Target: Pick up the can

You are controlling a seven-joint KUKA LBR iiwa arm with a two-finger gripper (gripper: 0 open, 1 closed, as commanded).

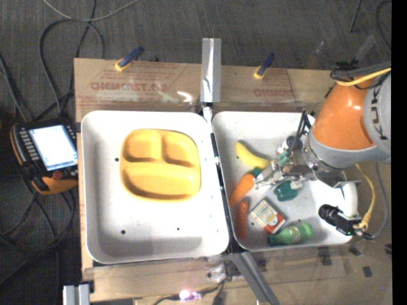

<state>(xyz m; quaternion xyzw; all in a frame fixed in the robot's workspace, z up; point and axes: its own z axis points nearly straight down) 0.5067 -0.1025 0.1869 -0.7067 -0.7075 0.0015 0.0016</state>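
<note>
A small teal object (287, 191), which looks like the can, lies in the right bin (267, 129) near its middle. My gripper (286, 172) hangs directly over it, close to its top edge, and partly covers it. The grey and orange arm (343, 122) reaches in from the right above the bin's far right side. I see nothing lifted off the bin floor.
Also in the right bin are a banana (251, 155), a carrot (240, 188), a red sausage (243, 220), a small carton (265, 215) and a green bottle (291, 234). In the left bin (102, 234) lies a yellow divided tray (162, 164).
</note>
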